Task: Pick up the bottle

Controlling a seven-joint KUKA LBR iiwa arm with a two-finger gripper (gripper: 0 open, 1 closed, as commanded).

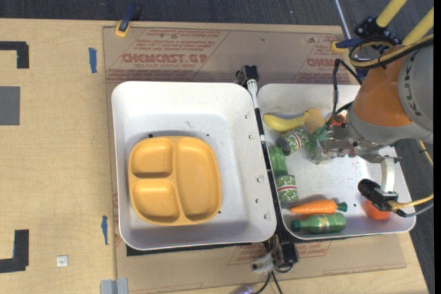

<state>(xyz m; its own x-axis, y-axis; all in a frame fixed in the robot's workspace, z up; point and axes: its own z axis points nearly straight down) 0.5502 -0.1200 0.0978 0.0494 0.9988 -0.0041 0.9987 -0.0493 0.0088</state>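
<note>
Worktop (55, 148) is carrying both bins. The left bin (138, 96) is holding just a yellow divided plate (176, 179), so nothing there is counting toward the task. The arm (386, 100) is reaching in from the right and hanging low over the back half of the right bin (344, 175), where all the clutter is sitting. Three bottle candidates are showing, all green and all lying on the bin floor. A long green bottle (279, 172) is running along the left wall, and a front green bottle (318, 222) is lying by the near wall, just beside a carrot (313, 206). A short green labelled bottle (296, 141) is lying below a banana (281, 122). The hand (325, 147) is sitting just beside that short one, at its right end. I can't tell whether it's released or clenched, because the tips are blending into the green there. I'm reading this as approach or grasp attempt: nothing is showing as lifted and no bottle is visibly sitting in the grip. Secure grasp and lift are both looking outstanding.
</note>
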